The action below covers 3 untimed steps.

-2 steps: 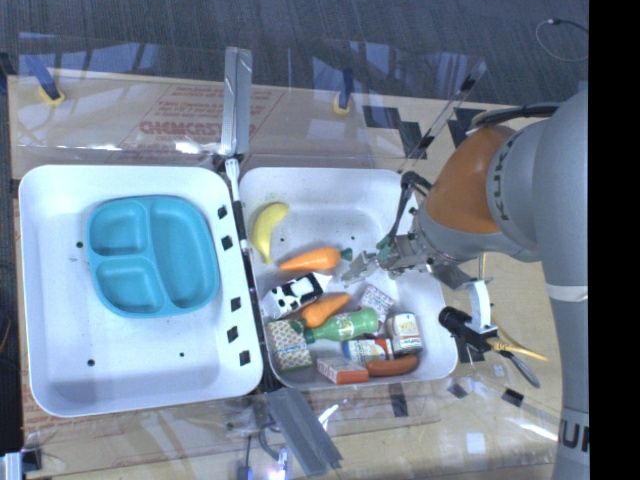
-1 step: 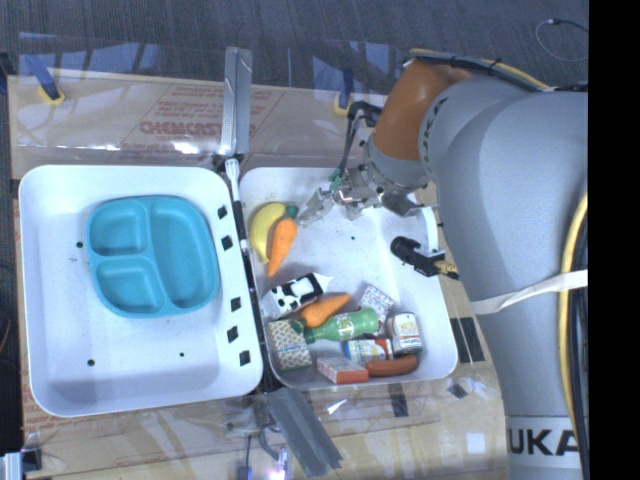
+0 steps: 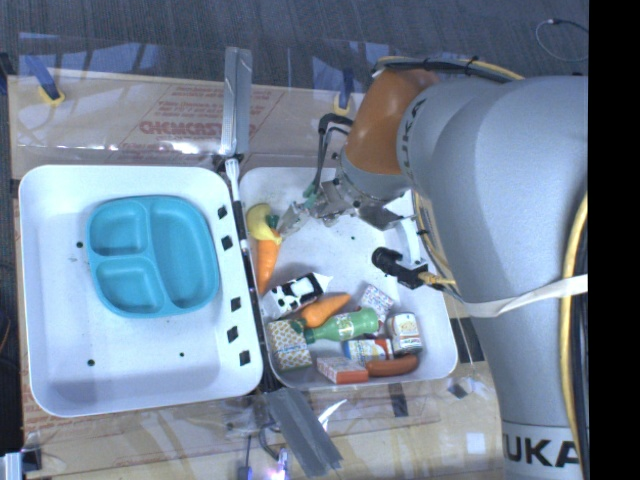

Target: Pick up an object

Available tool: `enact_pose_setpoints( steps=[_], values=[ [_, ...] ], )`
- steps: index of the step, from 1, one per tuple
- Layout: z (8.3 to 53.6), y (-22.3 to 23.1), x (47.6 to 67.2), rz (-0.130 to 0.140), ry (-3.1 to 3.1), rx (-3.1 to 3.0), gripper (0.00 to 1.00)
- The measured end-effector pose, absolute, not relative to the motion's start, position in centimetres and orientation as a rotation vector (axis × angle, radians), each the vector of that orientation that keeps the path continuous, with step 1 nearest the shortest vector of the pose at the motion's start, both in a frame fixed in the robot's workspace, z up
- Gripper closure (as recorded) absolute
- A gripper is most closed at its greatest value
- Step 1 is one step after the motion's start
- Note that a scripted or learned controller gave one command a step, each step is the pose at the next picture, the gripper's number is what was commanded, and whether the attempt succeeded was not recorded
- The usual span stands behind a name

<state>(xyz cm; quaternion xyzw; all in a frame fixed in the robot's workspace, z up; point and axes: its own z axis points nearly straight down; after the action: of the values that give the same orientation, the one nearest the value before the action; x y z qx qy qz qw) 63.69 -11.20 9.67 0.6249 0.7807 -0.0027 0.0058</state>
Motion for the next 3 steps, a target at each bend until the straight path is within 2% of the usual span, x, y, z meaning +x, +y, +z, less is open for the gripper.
enact_pose_setpoints(
  steps=[1, 2, 3],
  values=[
    [9.3, -18.3, 54.1, -0.001, 2.803, 1.415, 0.0],
    [9.3, -15.1, 47.8, 0.0, 2.794, 1.429, 0.0],
    [10.4, -15.0, 48.2, 0.005, 2.791, 1.416, 1.0]
  ],
)
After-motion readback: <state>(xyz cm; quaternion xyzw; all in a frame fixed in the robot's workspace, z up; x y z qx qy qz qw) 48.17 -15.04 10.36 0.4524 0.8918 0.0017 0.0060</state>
